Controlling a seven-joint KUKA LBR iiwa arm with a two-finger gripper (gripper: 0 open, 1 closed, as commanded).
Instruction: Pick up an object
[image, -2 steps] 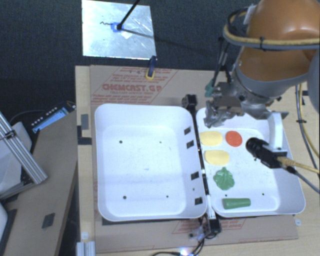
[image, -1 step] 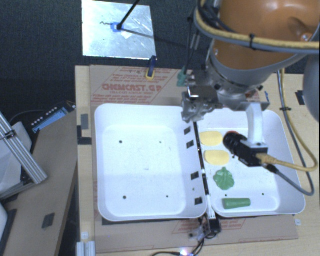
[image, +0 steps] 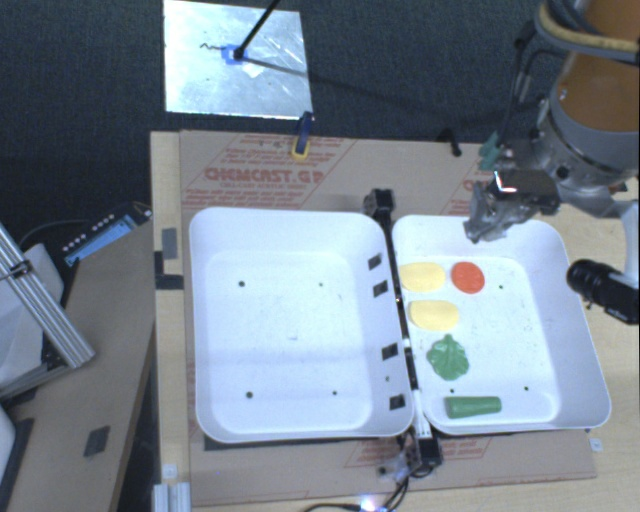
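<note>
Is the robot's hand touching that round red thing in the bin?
Apart. The camera view shows the hand over the bin's far rim, with bare white floor between it and the red thing.

A brown cardboard sheet (image: 270, 165) with red print lies under the two white bins. At the upper left of the frame a shiny metal plate (image: 235, 60) rests on dark carpet (image: 80, 100). A yellow and blue clip (image: 301, 140) sits on the cardboard's top edge. At the left edge stands an aluminium rail (image: 35, 300), with a black strip (image: 100, 235) beside it.
</note>
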